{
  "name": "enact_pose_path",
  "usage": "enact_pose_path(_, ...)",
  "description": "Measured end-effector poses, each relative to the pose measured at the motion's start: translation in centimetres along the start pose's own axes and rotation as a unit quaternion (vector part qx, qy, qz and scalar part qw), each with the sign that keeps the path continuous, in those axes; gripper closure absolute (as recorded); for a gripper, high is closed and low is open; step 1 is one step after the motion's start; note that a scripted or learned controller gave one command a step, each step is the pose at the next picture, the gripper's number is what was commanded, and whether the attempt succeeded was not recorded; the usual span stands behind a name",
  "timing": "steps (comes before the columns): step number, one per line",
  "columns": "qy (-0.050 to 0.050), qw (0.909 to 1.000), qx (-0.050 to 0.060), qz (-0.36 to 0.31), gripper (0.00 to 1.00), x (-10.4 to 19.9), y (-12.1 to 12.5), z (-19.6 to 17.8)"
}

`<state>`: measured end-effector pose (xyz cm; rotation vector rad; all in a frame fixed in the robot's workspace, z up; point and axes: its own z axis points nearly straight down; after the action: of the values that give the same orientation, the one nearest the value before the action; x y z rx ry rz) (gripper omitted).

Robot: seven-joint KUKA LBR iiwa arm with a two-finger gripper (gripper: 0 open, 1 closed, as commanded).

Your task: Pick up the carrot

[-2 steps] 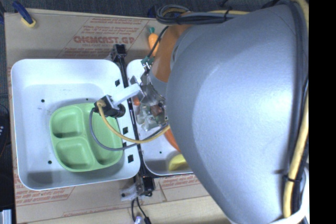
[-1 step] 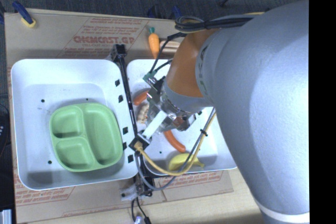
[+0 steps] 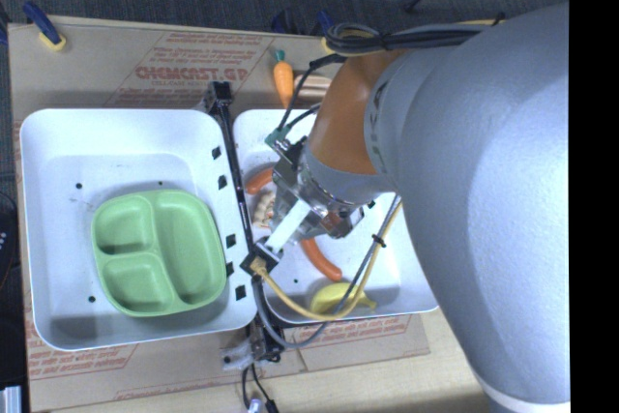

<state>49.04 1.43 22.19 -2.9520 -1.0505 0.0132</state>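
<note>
Bench (image 3: 174,63), cardboard-topped; two white bins. Left bin (image 3: 58,140): green tray (image 3: 160,250). Right bin (image 3: 411,300): arm low, gripper (image 3: 290,213) in approach step; jaw state cannot tell. Carrot (image 3: 281,80) outside, at the bin's 12 o'clock rim, long axis 12–6, green top at 12. Next: likely relocate over it, align.

Glossy green plastic tray (image 3: 160,251), smooth white bins (image 3: 58,150), matt cardboard (image 3: 184,63)

Even, soft overhead light; slightly blurry, faint shadows.
</note>
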Motion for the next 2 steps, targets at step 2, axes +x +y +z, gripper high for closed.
enact_pose_path(2,0.001,0.9912,-0.003,-0.132,1.0,1.7,-4.3,-3.2)
